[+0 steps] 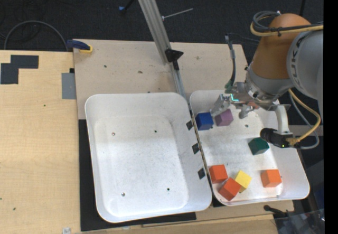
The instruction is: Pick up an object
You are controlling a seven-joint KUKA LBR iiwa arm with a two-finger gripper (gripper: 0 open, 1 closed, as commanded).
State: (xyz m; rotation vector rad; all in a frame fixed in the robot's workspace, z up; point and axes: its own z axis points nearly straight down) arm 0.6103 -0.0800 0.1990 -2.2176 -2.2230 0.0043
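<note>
Nearest the camera, along the front edge of the right bin [296,188], sit four blocks that look untouched: two orange-red blocks touching each other, one [218,172] just above the other [229,189], a yellow block [243,179] pressed against the lower one, and an orange block [271,178] a little apart toward the bin's right wall. Further back, near the right wall, a dark green block [258,146] lies by itself. All five rest on the bin floor, so none of them has been picked.

The left bin [105,117] has a bare, speckled floor and plays no part at this moment.

At the far end of the right bin, close to the divider between the bins, a blue block [204,121] and a purple block [225,117] sit just beside each other. The hand [234,102] hangs right over them, nearest the purple block, which looks like the intended target. Whether the fingers are released, clenched, or around the purple block cannot be told: the hardware overlaps the block and the tips are not distinct. Both blocks appear to be down on the bin floor, so my judgement is that the pick is not yet done: a grip must be confirmed and the block lifted clear.

The arm [288,53] comes in from the right, its orange band high above the bin's back corner, the grey wrist angled down and leftward to the hand. Cables loop off its right side. Behind, a slanted metal rail [154,21] stands on the bench [121,66].
</note>
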